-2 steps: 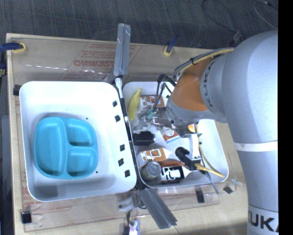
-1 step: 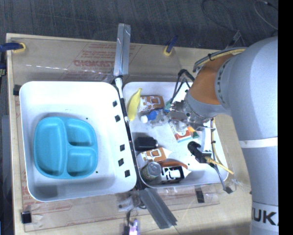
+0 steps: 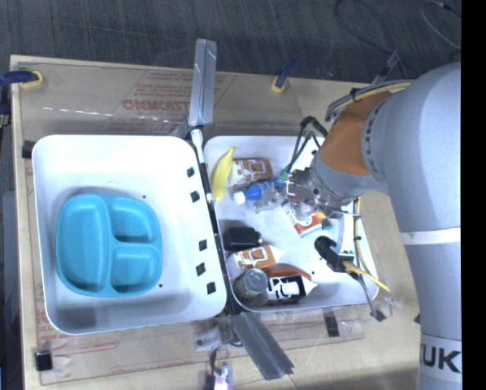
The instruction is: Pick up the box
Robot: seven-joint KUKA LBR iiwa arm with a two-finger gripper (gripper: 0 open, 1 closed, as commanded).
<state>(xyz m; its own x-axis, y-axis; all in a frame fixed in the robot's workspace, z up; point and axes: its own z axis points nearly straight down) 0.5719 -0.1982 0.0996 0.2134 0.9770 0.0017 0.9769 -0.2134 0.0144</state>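
Observation:
Two small brown-and-white boxes lie in the right bin (image 3: 353, 295): one box (image 3: 252, 169) at the far end next to a banana (image 3: 221, 172), the other box (image 3: 256, 257) near the front beside a metal can (image 3: 250, 283). My gripper (image 3: 290, 195) is low over the middle of the right bin, just right of a blue item (image 3: 260, 192) and above a red-orange item (image 3: 308, 224). It is between the two boxes and touches neither. Nothing can be seen held in it.
A black object (image 3: 241, 236) lies by the right bin's left wall. A black-and-white pack (image 3: 286, 288) and a brown item (image 3: 290, 271) sit at the front. The left bin (image 3: 48, 157) holds a blue divided tray (image 3: 109, 242).

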